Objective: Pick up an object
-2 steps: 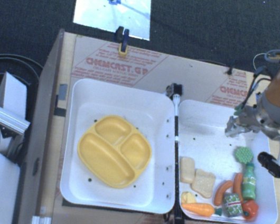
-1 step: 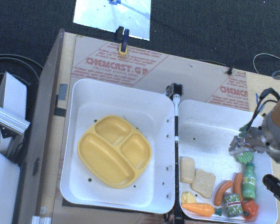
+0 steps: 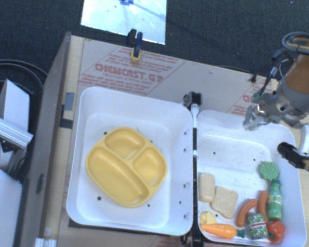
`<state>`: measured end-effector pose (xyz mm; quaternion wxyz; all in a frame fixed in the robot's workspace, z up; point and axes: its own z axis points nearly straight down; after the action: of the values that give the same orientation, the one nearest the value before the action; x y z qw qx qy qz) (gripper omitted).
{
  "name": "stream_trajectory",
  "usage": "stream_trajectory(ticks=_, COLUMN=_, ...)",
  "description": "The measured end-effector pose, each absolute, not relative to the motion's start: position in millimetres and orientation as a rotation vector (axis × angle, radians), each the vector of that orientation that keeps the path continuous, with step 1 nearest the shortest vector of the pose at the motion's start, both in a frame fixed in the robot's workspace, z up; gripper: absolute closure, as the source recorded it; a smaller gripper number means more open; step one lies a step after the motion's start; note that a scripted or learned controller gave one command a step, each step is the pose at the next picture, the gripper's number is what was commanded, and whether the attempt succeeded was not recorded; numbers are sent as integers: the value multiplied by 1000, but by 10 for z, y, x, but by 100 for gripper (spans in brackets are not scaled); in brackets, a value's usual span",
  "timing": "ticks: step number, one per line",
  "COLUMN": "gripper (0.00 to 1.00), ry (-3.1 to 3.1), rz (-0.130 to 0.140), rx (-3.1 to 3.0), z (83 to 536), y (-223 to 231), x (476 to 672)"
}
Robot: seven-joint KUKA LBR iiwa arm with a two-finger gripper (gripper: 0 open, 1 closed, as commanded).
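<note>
The right bin (image 3: 237, 155) holds a heap of toy food along its near and right sides: a green broccoli piece (image 3: 269, 170), a green bottle (image 3: 275, 200), an orange sausage (image 3: 245, 211), a bread slice (image 3: 225, 201), a pale block (image 3: 206, 188), a carrot (image 3: 219, 230) and a red piece (image 3: 276, 231). My gripper (image 3: 254, 118) hangs over the far edge of this bin, well away from the food. Nothing shows between its fingers.
A yellow divided plate (image 3: 126, 166) lies in the left bin (image 3: 93, 121). A black clamp (image 3: 194, 101) sits where the two bins meet at the far side. A black part (image 3: 293, 154) sticks in over the right bin's rim. Cables and a white box lie left of the bench.
</note>
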<state>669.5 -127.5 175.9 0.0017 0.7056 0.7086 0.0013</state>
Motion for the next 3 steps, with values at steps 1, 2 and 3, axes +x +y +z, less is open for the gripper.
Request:
stream_trajectory(ticks=1, gripper=0, ry=2223, rz=1, rx=2219, z=1531, y=-1142, x=6264)
stream_trajectory(ticks=2, gripper=0, ry=2223, rz=-2, rx=2223, z=1073, y=-1125, x=4858)
stream_trajectory(ticks=3, gripper=0, ry=2217, rz=2, rx=2218, z=1963, y=-1856, x=5246)
